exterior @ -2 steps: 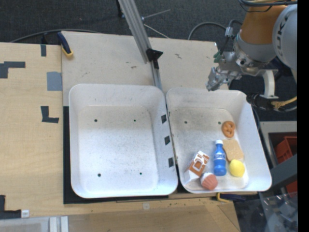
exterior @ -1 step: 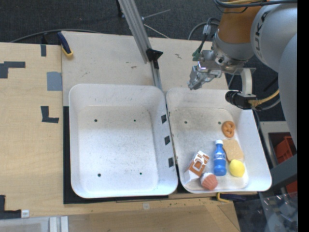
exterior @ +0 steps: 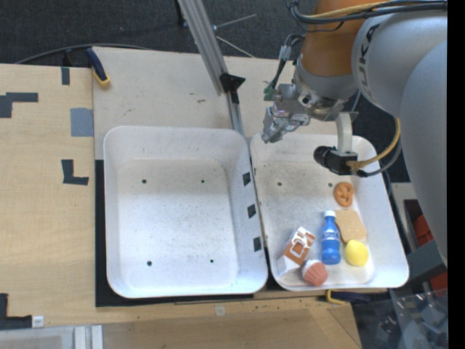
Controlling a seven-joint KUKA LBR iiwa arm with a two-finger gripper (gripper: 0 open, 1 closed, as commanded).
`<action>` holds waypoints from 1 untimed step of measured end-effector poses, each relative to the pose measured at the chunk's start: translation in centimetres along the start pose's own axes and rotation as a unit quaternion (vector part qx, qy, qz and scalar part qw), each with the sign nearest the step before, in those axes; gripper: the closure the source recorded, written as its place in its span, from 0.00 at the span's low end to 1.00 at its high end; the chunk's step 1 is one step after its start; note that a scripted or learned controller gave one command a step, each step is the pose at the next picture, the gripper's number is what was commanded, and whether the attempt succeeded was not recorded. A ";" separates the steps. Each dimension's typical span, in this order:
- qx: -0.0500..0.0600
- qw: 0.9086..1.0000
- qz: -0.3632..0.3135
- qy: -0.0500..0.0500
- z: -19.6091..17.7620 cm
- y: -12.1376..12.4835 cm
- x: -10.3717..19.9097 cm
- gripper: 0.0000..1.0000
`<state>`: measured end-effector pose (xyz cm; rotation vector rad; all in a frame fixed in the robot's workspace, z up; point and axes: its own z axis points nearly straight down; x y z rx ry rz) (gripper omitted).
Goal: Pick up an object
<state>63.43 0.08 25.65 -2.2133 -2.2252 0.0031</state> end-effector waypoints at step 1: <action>0.000 1.000 -0.001 0.000 1.0 -1.0 6.1 1.00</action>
